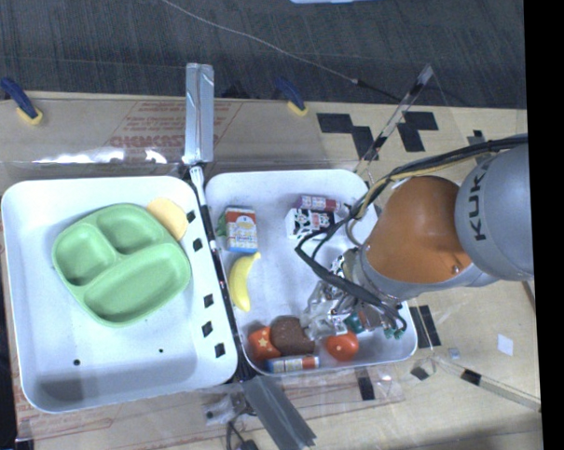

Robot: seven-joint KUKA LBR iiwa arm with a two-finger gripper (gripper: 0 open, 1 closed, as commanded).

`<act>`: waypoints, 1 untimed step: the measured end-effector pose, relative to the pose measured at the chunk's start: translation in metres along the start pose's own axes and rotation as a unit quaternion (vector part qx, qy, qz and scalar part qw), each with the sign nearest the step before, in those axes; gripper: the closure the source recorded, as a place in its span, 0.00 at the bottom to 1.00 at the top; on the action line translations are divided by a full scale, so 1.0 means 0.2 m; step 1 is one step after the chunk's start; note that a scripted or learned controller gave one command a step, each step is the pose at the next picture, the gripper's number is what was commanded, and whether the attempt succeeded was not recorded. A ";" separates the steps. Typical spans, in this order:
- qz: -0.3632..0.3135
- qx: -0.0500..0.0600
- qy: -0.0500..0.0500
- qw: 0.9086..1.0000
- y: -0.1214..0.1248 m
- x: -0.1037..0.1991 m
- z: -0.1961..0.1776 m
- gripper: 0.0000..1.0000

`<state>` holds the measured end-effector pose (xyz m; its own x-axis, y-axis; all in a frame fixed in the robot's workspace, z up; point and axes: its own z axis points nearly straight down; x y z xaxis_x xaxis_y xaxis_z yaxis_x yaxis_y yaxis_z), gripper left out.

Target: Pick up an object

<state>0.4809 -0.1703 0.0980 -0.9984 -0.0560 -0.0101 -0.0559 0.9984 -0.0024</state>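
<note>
My arm (422,237) hangs over the right bin (271,187), pincer (334,312) low at its near side; I cannot tell its state. Just beside it sits a tomato (342,345), likely light, smooth and slippery, so I'd take hold across its widest middle.

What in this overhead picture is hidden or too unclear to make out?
- Gripper: the arm's orange band and cables cover it, so its grip is unclear.
- Red object: partly under the gripper; touching or apart, unclear.
- Black-and-white packet: print too small, right end behind the arm.
- Yellow item: partly tucked behind the green tray.
</note>
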 end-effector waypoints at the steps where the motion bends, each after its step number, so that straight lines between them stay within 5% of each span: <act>1: 0.006 0.002 -0.001 1.000 0.03 -0.03 -0.86 1.00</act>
<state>0.4838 -0.1635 0.2703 -0.9989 -0.0441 -0.0129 -0.0440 0.9990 -0.0058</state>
